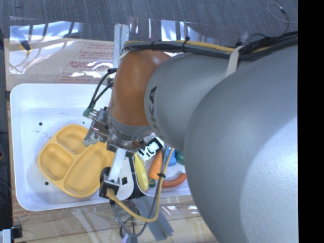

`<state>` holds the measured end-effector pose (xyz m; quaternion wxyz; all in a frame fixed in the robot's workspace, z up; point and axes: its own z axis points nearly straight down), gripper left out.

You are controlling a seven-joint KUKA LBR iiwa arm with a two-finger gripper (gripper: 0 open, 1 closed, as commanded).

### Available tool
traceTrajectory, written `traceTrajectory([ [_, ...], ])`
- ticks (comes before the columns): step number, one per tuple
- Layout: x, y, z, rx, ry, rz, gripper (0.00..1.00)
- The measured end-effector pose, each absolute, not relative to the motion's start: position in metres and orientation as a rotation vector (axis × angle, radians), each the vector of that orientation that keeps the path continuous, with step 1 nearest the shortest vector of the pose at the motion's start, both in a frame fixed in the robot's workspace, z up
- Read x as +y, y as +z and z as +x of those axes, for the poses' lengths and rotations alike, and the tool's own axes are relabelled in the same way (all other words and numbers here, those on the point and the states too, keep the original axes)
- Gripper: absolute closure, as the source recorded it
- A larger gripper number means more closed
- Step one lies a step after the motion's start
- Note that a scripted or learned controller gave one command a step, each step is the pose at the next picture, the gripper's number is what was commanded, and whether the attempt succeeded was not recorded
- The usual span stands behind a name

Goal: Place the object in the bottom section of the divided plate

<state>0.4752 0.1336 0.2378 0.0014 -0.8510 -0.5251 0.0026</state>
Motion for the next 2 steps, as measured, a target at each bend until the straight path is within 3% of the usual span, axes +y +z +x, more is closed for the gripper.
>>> traceTrajectory([
  [1,0.149,0.252,0.475,-1.512,0.007,-2.753,0.0],
  [2,0.195,0.372,0.517,-1.523,0.005,-2.746,0.0],
])
